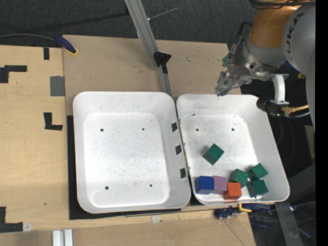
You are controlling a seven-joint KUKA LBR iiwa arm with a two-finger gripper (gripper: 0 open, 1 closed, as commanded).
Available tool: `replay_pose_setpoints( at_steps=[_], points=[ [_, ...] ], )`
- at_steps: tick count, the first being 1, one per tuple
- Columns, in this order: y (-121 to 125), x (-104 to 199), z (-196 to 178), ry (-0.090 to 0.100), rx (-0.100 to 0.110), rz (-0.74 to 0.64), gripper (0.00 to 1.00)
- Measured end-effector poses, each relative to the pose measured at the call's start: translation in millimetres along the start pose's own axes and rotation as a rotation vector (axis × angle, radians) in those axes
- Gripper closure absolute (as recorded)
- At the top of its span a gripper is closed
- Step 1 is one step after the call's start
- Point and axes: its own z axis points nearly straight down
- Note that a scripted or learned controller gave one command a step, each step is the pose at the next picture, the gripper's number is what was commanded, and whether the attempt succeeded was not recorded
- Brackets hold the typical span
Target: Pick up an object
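The gripper (223,88) hangs at the end of the grey arm (287,29), over the rim of the right bin (266,122) at about twelve o'clock on that bin. Its fingertips are dark and small against the bench, and I cannot tell whether they are apart or together; nothing shows between them. It is well apart from every block.

The blocks all lie in the right bin. A lone green cube (213,153) sits tilted near the bin's middle. The rest crowd the five to six o'clock corner: a blue cube (204,184) at the left, a lilac cube (220,183) touching it, an orange cube (233,189) just beside that, and three green cubes (251,179) bunched at the right.

The left bin (82,137) lies at nine o'clock of the right one, their rims touching
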Motion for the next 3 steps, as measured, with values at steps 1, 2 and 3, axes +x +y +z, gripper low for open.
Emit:
replay_pose_setpoints(
  at_steps=[1, 2, 3],
  points=[
    [0, 54, 16, 0.002, 0.002, -0.004, 1.00],
    [3, 104, 11, 0.002, 0.000, -0.004, 1.00],
    [-2, 159, 6, 0.002, 0.000, -0.005, 1.00]
  ],
)
